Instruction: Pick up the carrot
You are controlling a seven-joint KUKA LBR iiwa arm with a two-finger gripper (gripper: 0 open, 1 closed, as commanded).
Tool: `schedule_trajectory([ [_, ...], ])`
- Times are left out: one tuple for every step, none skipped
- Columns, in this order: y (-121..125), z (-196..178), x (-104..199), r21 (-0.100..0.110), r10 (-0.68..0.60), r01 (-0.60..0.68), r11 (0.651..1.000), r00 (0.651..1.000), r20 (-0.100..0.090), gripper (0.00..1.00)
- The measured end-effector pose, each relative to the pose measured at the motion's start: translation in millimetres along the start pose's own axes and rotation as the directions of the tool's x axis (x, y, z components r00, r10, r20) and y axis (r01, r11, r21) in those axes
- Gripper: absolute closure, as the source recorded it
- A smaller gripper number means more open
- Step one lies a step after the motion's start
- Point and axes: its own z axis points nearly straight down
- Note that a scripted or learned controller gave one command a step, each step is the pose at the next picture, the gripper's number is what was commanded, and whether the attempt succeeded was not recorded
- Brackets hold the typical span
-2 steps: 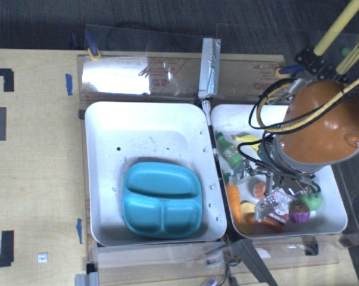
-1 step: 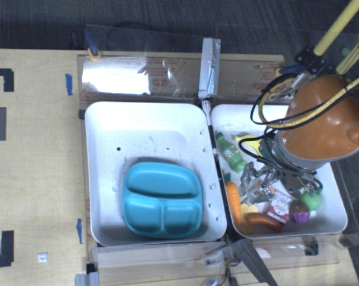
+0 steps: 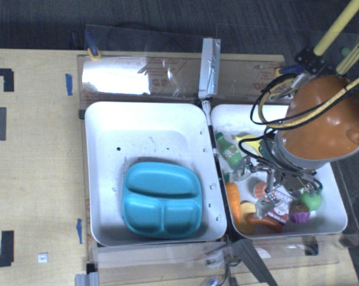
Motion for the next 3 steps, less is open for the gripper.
schedule_trajectory([
  [0, -11, -2, 0.002, 0.002, -0.002, 1.0, 1.0, 0.008, 1.0],
  [-16, -50, -35, 0.003, 0.22, -0.22, 0.975, 0.975, -0.002, 1.0],
  [49, -65, -43, 0.002, 0.344, -0.344, 0.939, 0.939, -0.006, 1.0],
])
